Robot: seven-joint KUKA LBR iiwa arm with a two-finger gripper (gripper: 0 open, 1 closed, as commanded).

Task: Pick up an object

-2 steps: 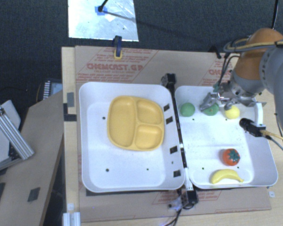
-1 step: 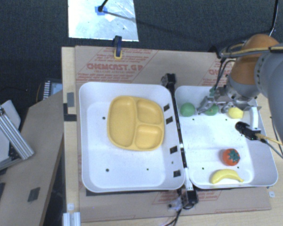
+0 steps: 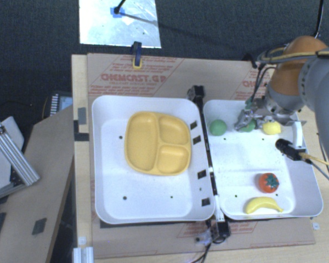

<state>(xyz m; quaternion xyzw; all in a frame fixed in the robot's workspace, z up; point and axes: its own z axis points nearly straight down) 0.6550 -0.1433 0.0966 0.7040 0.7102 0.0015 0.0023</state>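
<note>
**Pincer low at the back of the right bin, between two round fruits**

Nearest the camera, in the right bin (image 3: 241, 163), a banana (image 3: 263, 205) lies along the front wall, with a red fruit (image 3: 268, 182) just behind it. Both are well apart from the arm. Further back the pincer (image 3: 245, 123) sits low over the bin floor, between a green ball (image 3: 218, 127) on one side and a small yellow fruit (image 3: 272, 127) on the other. Both are near it, and either could be the object to pick. Whether the pincer is released or clenched cannot be told from this angle, and nothing is plainly held.

Round things roll, so a good grasp probably means centring squarely over one fruit, going down to the floor, closing gently and lifting straight up.

The left bin (image 3: 107, 163) holds only a yellow divided plate (image 3: 156, 142). Both bins rest on a tabletop (image 3: 153, 76) covered with printed brown board. Beyond it, a silver sheet (image 3: 98, 15) lies on a dark floor (image 3: 33, 37).
</note>
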